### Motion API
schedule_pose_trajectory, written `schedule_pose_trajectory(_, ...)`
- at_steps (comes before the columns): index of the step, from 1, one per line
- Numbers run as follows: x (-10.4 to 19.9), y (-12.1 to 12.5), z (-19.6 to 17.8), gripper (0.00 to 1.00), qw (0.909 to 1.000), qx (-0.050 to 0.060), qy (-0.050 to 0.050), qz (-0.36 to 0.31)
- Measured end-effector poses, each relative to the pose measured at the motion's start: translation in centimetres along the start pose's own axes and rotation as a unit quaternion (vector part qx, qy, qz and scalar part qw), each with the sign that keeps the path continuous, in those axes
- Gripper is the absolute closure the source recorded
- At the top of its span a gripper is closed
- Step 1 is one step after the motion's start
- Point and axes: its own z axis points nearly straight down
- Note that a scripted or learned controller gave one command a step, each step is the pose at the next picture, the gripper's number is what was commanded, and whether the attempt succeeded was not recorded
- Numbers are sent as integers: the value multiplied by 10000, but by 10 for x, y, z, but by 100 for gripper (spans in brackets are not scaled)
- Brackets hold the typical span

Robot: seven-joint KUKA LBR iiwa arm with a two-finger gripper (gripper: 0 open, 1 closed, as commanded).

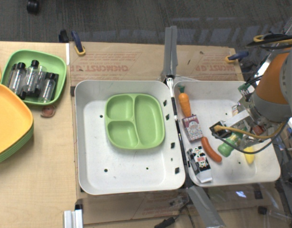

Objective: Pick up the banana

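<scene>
The banana (249, 156) shows as a small yellow piece near the front right of the right bin (231, 175), mostly hidden under the wrist. My gripper (248, 137) hangs low over that corner, directly above the banana. From this slant I cannot make out whether anything sits between its tips.
In the right bin lie a carrot (184, 103), a maroon packet (192, 127), a red sausage (211, 150), a black-and-white carton (200, 161) and a green fruit (225, 149) beside the gripper. The left bin (89, 170) holds a green divided plate (135, 121). Yellow plates (10, 127) and a green tray of bottles (34, 77) sit far left.
</scene>
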Motion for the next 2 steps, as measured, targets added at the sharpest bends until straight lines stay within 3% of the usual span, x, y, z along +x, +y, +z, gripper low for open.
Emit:
schedule_pose_trajectory(1,7,0,-2,100,9999,0,-3,-156)
schedule_pose_trajectory(2,33,4,-7,100,9995,-1,-4,-331)
